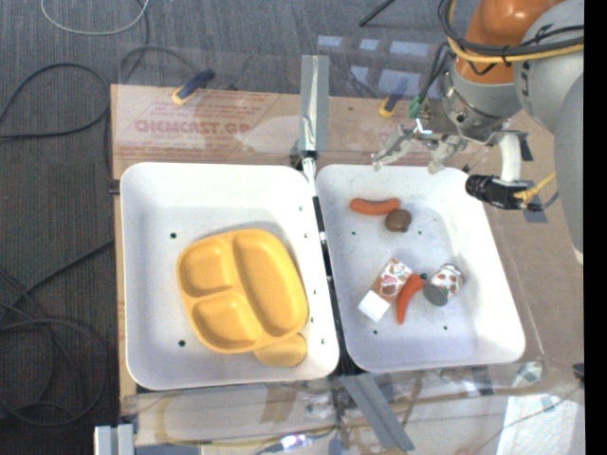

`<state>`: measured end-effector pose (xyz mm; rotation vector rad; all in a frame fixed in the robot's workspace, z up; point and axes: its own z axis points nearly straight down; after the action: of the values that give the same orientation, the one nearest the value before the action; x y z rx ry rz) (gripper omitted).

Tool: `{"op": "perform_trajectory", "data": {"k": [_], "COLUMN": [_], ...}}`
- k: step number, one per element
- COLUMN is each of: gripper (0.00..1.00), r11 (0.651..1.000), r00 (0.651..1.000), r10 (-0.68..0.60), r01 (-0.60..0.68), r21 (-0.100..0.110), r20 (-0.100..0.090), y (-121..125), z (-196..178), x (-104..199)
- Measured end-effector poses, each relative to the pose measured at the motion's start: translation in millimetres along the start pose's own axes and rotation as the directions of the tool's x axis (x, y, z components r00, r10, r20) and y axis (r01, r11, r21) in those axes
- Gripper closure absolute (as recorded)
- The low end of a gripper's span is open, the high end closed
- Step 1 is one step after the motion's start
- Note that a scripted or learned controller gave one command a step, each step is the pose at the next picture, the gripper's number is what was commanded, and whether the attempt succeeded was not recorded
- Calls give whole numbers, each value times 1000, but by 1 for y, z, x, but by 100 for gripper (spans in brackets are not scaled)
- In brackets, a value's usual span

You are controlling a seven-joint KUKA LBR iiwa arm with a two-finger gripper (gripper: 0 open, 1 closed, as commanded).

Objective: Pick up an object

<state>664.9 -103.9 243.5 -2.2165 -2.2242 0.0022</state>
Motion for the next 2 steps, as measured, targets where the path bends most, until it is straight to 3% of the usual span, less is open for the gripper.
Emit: {"op": "perform_trajectory", "data": {"k": [1, 2], "gripper": [0, 0], "r11": [998, 996], "r00": [998, 996], "r10": [-62, -84], "r01": [62, 84], "r21": [2, -11], "r20": [0, 5], "y": [-43, -131], "z": [137, 154], "x": [9, -39]}}
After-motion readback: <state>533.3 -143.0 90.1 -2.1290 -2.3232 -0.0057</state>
